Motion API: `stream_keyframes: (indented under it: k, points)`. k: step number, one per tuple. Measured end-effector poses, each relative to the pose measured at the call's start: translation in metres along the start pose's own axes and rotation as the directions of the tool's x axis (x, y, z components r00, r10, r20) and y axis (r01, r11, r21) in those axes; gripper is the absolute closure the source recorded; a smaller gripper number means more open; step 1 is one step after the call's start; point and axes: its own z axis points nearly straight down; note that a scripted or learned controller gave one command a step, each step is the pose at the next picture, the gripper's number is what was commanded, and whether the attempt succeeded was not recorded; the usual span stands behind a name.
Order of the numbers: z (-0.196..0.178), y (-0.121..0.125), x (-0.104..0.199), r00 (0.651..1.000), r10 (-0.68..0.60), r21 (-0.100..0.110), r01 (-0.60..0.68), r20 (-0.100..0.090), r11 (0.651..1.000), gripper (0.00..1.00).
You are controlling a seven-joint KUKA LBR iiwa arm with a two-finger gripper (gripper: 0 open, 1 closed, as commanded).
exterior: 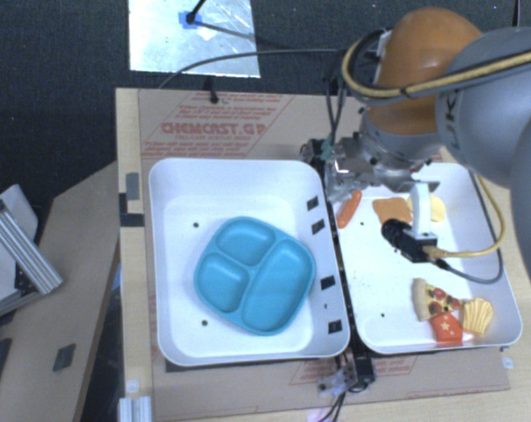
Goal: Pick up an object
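The pincer (340,170) hangs low over the upper left corner of the right bin (503,319), a little right of the middle of the frame. The wrist above covers it, so I cannot tell if it is spread or pressed together.

The nearest thing to take is the orange long piece (349,207). It lies just below the pincer and close to the wall between the two bins. A flat orange slice (391,209) and a yellow piece (436,207) lie to its right. A pizza slice (432,298), a red piece (447,327) and a ridged yellow piece (478,315) sit together in the lower right of the frame. The left bin (173,345) carries a blue divided plate (254,274).

In my judgement, the step now is to come down on the orange long piece. To do it well, the pincer should close across its narrow side, not along its length. It should also keep off the bin wall, because the piece lies so close to it and can slip away.
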Motion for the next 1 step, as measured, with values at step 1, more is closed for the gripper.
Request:
stream_keyframes:
  k: [1]
  points:
    - [0.0124, 0.0171, 0.0548, 1.0, 0.0, 0.0, 0.0, 0.0, 1.0, 1.0]
